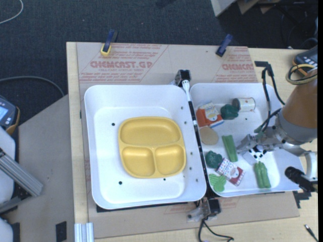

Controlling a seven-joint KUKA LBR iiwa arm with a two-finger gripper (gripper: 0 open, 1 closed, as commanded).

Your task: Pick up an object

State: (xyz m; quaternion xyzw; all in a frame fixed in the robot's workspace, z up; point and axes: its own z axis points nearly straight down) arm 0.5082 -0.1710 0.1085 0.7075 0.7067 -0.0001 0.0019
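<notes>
Hovering low over the right bin (pixel 282 185), gripper (pixel 252 144) near its middle, close above a small black-and-white piece (pixel 258 154). Likely target: that piece, or the green stick (pixel 229 147) just to the left. Cannot tell which.

Doing the step well, as judged:
- Pick one target and centre over it before descending; crowded floor, neighbours near.
- Black-and-white piece small and partly hidden under the wrist; easy to miss or nudge aside.
- Green stick long and narrow; best gripped across its short width, mid-length.
- Green pod (pixel 261 175) lying just nearer, red-and-white packet (pixel 232 172) to the near left; keep clear of both.
- Lift straight up, then check for something actually held.

Pose: arm (pixel 302 107) reaching in from the right, orange band above the grey wrist, wrist pointed down and tilted leftward into the bin. Open or closed: cannot tell, hidden by the wrist and blur. Nothing visibly held.

Left bin (pixel 96 135) holding a yellow divided plate (pixel 151 146), well apart from the gripper.
</notes>
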